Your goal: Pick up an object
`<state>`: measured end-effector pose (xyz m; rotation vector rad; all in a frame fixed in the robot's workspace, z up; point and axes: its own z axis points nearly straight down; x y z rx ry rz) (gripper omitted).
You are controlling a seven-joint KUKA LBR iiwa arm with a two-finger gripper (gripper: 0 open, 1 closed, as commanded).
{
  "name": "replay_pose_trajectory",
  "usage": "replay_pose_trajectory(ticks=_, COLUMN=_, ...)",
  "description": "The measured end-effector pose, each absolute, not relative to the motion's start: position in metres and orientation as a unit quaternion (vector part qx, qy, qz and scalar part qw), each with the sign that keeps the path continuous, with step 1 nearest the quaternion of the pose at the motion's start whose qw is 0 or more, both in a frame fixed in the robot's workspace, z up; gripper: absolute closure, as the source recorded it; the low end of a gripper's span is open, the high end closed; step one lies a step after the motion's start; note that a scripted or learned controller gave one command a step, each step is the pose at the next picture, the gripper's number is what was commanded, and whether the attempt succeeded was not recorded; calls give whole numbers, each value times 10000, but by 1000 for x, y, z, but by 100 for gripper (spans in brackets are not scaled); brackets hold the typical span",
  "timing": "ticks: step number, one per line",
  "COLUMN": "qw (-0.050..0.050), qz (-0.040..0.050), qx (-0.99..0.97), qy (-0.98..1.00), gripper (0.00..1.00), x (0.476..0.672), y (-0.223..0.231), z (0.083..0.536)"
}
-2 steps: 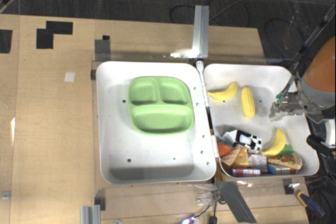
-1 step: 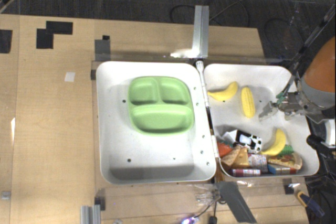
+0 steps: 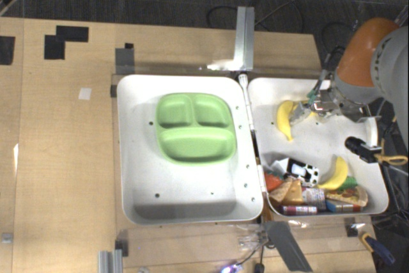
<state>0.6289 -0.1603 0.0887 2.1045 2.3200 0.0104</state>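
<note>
A yellow banana [image 3: 284,119] lies in the upper left part of the right bin [image 3: 383,201]. My gripper [image 3: 307,107] hangs low just to the right of its top end, close to it or touching it. The arm's orange band [image 3: 363,54] stands above the bin's back right corner. A second banana [image 3: 337,173] rests near the front right of the same bin. Along the front wall sits a heap of small things: a black and white toy [image 3: 301,170], an orange piece [image 3: 273,183], a tan packet [image 3: 291,192] and a red marker [image 3: 300,208].
The left bin [image 3: 137,201] holds a green divided plate [image 3: 193,126] in its back half. A metal post [image 3: 245,35] rises behind the wall between the two bins. Bare white floor shows in the middle of the right bin.
</note>
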Motion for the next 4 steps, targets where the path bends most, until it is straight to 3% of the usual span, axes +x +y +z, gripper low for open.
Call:
replay_pose_trajectory(ticks=1, qw=38, qz=43, qx=6853, qy=7282, gripper=0, x=635, y=-97, z=89)
replay_pose_trajectory(ticks=2, qw=1, qz=19, qx=7936, qy=6084, gripper=0, x=638, y=-97, z=88)
replay_pose_trajectory(ticks=3, qw=48, qz=31, qx=7522, qy=6589, gripper=0, x=606, y=-152, z=89)
replay_pose_trajectory(ticks=4, qw=-21, qz=-15, qx=7271, qy=6866, gripper=0, x=654, y=-117, z=89)
